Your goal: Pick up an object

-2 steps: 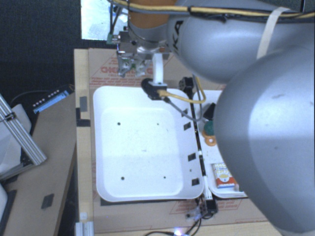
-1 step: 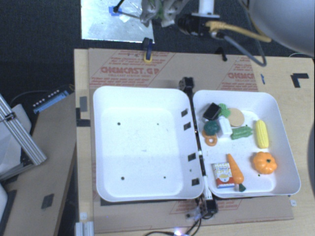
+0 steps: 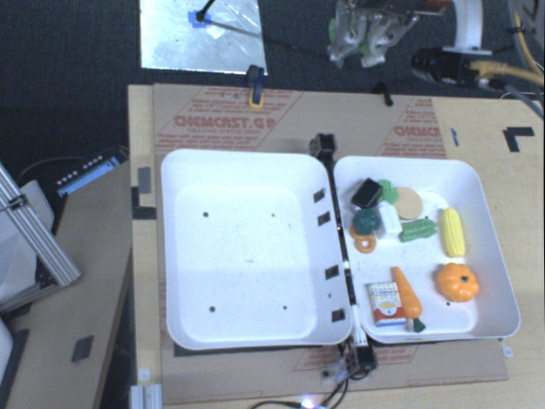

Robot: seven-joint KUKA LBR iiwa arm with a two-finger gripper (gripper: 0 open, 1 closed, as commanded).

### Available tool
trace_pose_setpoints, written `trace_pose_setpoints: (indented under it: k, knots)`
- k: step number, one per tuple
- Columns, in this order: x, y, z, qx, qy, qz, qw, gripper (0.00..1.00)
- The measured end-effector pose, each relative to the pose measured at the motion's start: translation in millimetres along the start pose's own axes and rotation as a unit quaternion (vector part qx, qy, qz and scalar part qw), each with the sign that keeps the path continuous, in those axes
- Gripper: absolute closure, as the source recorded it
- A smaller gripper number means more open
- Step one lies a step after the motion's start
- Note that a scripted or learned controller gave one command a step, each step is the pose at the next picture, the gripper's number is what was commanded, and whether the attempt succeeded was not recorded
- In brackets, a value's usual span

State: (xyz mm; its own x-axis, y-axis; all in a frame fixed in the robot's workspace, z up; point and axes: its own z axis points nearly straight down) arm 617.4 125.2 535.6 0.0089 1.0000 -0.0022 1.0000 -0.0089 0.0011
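Observation:
The right bin [image 3: 487, 228] holds several toy foods. Among them are a black block [image 3: 368, 192], a teal ball [image 3: 367, 221], a tan disc [image 3: 410, 203], a green pickle [image 3: 417, 230], a yellow corn cob [image 3: 453, 232], an orange ring [image 3: 365, 244], a carrot [image 3: 406, 290], an orange pumpkin [image 3: 457, 283] and a small red-and-white box [image 3: 386, 303]. My gripper [image 3: 362, 45] hangs high at the top of the view, beyond the bench's far edge and well away from both bins. A pale greenish patch sits at its lower end.
The left bin [image 3: 247, 245] lies beside the right one on a cardboard sheet [image 3: 281, 122]. A shiny foil square [image 3: 203, 22] lies at the far left. A yellow-and-blue clamp [image 3: 255, 88] stands on the cardboard's far edge. Metal framing [image 3: 34, 237] stands at the left.

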Motion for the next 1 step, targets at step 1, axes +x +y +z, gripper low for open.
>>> trace_pose_setpoints:
  k: [1]
  knots:
    - [99.4, -45.6, 184.5, 0.009, 0.000, -0.010, 0.9999, 1.00]
